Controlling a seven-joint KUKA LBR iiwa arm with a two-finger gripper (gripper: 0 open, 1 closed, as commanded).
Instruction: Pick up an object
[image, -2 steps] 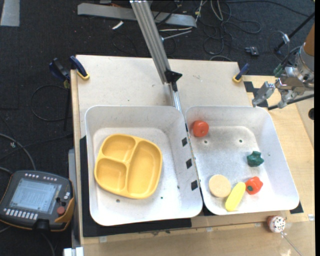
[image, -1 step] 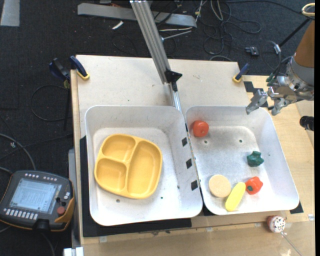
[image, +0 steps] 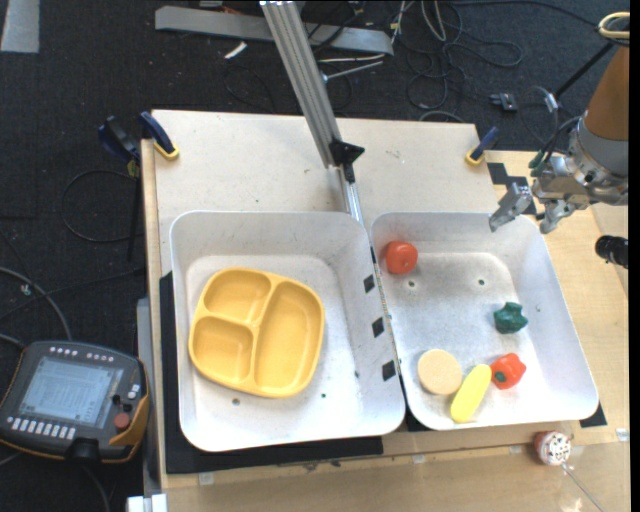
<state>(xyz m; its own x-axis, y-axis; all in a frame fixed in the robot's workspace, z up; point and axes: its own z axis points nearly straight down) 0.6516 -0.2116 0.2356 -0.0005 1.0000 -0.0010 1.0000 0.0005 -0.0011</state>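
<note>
- Two shallow white bins sit side by side on your bench, a left bin (image: 190, 300) and a right bin (image: 545, 270).
- Your gripper (image: 527, 208) hangs over the upper right corner of the right bin, on the arm (image: 610, 120) that reaches in from the right.
- Its two fingers stand apart, released, with nothing between them.
- Nearest the gripper, to its left and a little lower, lies a red-orange ball (image: 401, 257) against the bin's left wall.
- Below the gripper, partway down the bin, sits a small dark green piece (image: 511, 318).
- Farther below, a small red pepper-like toy (image: 508, 370) lies just beside a yellow oblong piece (image: 471, 392).
- Touching the yellow piece on its left is a pale round disc (image: 439, 371).
- Well apart from the gripper, far to its left, a yellow divided plate (image: 258, 331) with three compartments rests in the left bin.
- You also have a teach pendant (image: 70, 398) on the floor at the far lower left.
</note>
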